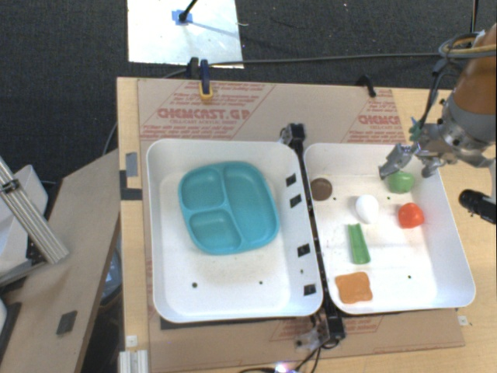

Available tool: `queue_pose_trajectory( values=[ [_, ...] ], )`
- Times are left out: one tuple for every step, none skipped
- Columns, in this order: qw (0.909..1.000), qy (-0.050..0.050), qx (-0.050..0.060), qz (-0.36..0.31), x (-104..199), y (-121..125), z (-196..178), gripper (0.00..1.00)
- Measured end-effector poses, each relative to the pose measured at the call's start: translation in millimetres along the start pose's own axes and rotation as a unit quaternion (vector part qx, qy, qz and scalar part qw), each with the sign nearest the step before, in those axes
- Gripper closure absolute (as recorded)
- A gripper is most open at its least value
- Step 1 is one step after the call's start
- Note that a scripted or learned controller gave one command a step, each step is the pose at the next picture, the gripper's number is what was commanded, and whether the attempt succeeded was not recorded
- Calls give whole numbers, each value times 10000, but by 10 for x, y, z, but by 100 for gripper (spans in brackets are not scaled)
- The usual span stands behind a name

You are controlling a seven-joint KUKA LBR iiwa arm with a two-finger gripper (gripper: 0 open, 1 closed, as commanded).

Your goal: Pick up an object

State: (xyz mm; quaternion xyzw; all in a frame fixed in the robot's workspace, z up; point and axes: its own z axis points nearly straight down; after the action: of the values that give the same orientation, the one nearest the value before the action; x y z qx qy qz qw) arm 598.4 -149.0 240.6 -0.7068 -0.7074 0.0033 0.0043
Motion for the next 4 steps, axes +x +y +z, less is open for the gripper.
queue_pose_trajectory(
  values=[
    [10000,-9,-61,-13,6,19,-77,0],
    [10000,-9,-49,-3,-42,-37,374,0],
    [10000,-8,-52,-2,-46,-62,792,0],
    [10000,-7,-55,-4,-50,-54,1406,0]
  ],
)
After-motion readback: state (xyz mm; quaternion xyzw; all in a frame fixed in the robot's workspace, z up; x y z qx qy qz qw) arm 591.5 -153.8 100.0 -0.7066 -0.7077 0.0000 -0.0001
